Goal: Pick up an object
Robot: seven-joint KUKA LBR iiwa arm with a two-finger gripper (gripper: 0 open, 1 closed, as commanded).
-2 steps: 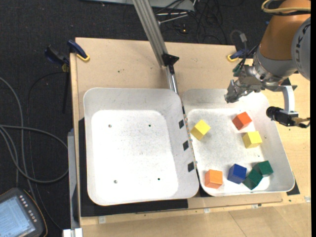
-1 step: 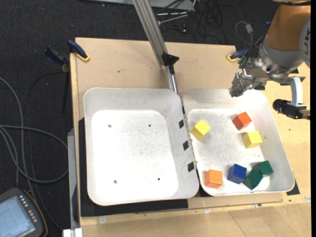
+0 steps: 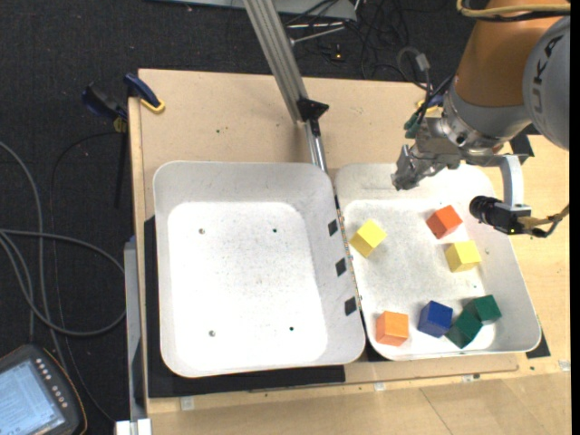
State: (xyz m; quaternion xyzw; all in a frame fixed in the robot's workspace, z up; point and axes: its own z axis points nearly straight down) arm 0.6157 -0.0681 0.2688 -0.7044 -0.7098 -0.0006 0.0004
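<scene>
Gripper (image 3: 408, 176) poised over the upper part of the right bin (image 3: 524, 284); its state cannot be told. The blocks, among them the nearest orange block (image 3: 443, 221), lie unlifted below, right of centre; grasping remains.

Seven small colored blocks (image 3: 438, 273) — scattered loose in the right bin (image 3: 372, 181)

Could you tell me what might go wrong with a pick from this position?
1. The hand hovers over the far rim of the right bin, away from every block; a straight descent may close on nothing.
2. The blue block and two green blocks sit bunched near the front corner, so fingers could jam or push them.
3. The orange block lies beside the arm's black attachment, which might knock it.
</scene>
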